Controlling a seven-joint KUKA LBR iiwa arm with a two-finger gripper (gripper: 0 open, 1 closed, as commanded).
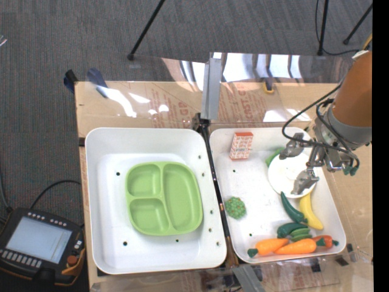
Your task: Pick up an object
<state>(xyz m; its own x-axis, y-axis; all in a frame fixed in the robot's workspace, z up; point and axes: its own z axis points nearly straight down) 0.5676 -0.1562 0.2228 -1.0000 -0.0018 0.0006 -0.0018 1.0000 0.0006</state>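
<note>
the banana [310, 210] lies in the right bin [255, 224], just at 6 o'clock of the gripper [302, 168], whose fingers stand apart over a white plate [285, 174], holding nothing. nearer lie two carrots [285, 246]; a green ball [236, 207] at 9, a small box [241, 145] at 10. the left bin [103, 163] holds a green divided tray [164, 198].

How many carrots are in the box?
2. Both carrots lie side by side at the front edge of the right bin: one carrot to the left, the other carrot just right of it. Something orange-red beside them may be another vegetable; I can't tell.
</note>
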